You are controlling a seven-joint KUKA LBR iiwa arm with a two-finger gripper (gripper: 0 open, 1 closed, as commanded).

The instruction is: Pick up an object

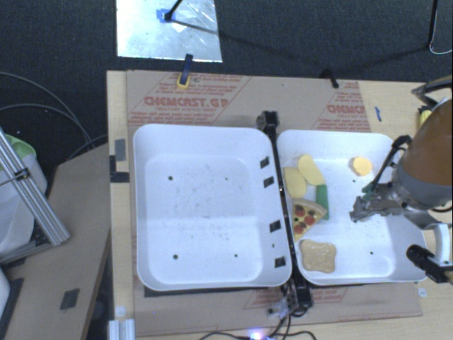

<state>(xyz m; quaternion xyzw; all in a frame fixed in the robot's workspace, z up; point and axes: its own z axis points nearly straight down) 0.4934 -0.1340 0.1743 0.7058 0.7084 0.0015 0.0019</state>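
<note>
The right bin holds several toy foods. Two pale yellow pieces lie near its left wall, with a green stick beside them. A pizza slice lies below them and a tan toast slice sits near the front. A small yellow round piece rests toward the back right. My gripper hangs over the bin's right half, to the right of the pizza slice and below the round piece. Nothing shows between its fingertips.
The left bin stands beside the right one, joined by a black divider with clips. Both rest on a cardboard sheet. A metal frame stands at the far left. My arm's bulk covers the right bin's right edge.
</note>
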